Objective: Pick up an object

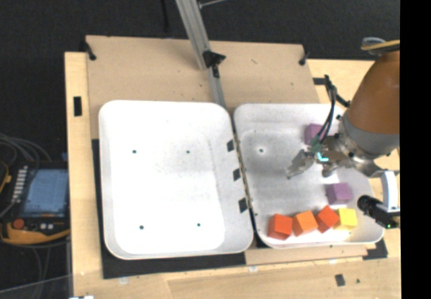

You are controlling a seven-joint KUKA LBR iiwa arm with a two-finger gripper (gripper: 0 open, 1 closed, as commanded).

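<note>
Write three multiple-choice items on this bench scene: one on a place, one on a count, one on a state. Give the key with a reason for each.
1. Which bin holds the blocks?
A. the left bin
B. the right bin
C. both

2. How many purple blocks are there?
A. one
B. two
C. four

3. Where is the tool?
A. over the right bin, among the blocks
B. over the left bin
C. off the bench

Key: 1 B, every block lies in the right-hand bin. 2 B, one purple block lies near the arm and another above the front row. 3 A, it hangs between the two purple blocks.
</note>
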